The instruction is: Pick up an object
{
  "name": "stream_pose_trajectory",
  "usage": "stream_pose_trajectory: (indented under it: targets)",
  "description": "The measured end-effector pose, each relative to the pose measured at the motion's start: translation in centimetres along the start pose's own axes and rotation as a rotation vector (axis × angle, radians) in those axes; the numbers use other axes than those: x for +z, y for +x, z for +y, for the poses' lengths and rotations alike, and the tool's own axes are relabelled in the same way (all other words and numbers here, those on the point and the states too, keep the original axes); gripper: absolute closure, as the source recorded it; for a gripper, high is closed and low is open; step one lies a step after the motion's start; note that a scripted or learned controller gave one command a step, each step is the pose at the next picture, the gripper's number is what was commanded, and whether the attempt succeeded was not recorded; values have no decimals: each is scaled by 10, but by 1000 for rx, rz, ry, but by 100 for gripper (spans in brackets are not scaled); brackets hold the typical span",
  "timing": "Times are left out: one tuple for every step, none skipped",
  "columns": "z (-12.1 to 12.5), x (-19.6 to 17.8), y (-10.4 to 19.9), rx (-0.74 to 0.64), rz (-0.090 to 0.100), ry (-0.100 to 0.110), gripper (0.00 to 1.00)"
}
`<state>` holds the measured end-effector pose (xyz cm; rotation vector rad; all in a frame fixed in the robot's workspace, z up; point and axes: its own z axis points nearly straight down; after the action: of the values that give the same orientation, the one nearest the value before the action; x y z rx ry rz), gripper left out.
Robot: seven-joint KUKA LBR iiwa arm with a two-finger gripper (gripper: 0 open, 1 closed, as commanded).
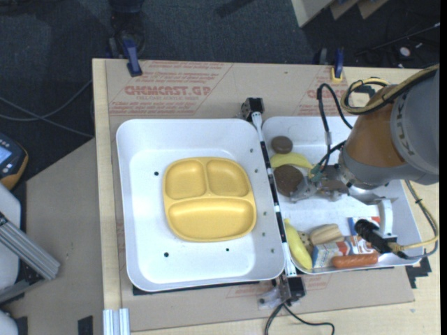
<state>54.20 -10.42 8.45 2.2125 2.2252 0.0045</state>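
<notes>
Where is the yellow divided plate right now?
The yellow divided plate lies in the middle of the left white bin, left of the divider between the two bins.

A yellow 3-compartment tray (208,198) lies in the left bin (136,187) on the bench (105,117).

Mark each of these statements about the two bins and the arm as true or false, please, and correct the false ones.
1. The yellow divided tray lies in the left bin. True.
2. The tray has two compartments. False: it has three, two small ones above one long one.
3. A banana lies in the right bin, near the divider between the bins. True.
4. The arm hangs over the left bin. False: it is over the right bin.
5. A sausage lies near the front edge of the right bin. True.
6. The bench is held by red clamps. False: the clamps are blue.
</notes>
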Motion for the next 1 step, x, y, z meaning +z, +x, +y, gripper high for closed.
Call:
stream_pose_trajectory:
  targets:
    - [93, -22, 11, 0, -1, -6, 0]
